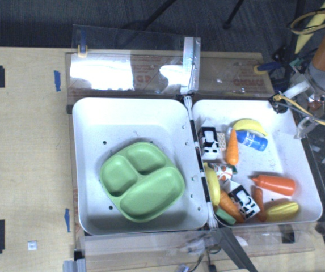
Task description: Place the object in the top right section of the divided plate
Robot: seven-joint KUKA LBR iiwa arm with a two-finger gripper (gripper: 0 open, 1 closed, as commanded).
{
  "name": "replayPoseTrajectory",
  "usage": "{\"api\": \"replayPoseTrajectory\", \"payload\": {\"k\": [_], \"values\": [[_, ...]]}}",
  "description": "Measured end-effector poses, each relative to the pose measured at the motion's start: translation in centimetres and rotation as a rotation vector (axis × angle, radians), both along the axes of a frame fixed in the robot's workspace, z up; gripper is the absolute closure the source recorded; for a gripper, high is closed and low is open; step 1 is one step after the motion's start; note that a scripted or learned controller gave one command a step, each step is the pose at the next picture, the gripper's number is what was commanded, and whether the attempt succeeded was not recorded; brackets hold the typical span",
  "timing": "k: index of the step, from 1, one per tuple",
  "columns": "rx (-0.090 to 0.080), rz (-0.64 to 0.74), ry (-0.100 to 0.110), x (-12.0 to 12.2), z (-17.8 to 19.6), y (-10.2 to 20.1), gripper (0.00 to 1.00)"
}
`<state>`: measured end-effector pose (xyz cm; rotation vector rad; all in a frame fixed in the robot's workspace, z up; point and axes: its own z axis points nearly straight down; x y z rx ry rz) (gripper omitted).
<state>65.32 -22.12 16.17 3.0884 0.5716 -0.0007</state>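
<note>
Two smooth white bins fill mid-frame. The left bin (88,123) holds one glossy green divided plate (142,180) with three rounded sections. The right bin (298,157) holds a heap of plastic toy food (247,174). The arm (324,67) sits at the upper right edge; its grip cannot be told.

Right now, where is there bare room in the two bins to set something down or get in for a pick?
Left bin: bare floor all around the green divided plate, widest along its back and left walls. Right bin: open floor at the back right corner; crowded along the divider and front, where the orange carrot, blue can and yellow banana sit.
</note>
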Motion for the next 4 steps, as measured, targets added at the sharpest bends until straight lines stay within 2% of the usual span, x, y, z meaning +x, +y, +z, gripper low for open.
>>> {"api": "replayPoseTrajectory", "payload": {"k": [1, 2, 3, 4], "values": [[0.000, 0.154, -0.001, 0.6, 6.0, 0.0, 0.00], [0.003, 0.292, 0.003, -2.1, -1.7, 5.7, 0.00], [0.000, 0.041, 0.000, 0.1, -0.4, 3.8, 0.00], [-0.001, 0.141, -0.001, -1.4, 2.3, 0.0, 0.00]]}}
